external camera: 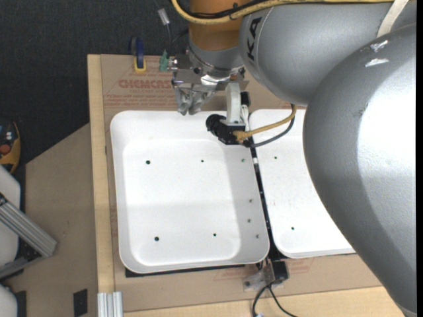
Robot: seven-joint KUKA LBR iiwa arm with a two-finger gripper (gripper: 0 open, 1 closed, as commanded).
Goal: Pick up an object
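Observation:
My gripper (188, 104) hangs over the back rim of the left white bin (132, 197), near its middle. Its two grey fingers (183, 103) point down and stand close together, shut, and I see nothing held between them. The orange band and the wrist sit right above it. The left bin's floor shows as plain white with a few small black dots. The big grey arm covers most of the right white bin (297, 203).
A black plug and yellowish cable (228, 132) hang from the wrist over the seam between the bins. A blue and yellow clamp (139, 55) and a green clamp (163, 63) grip the cardboard board (106, 177) at the back.

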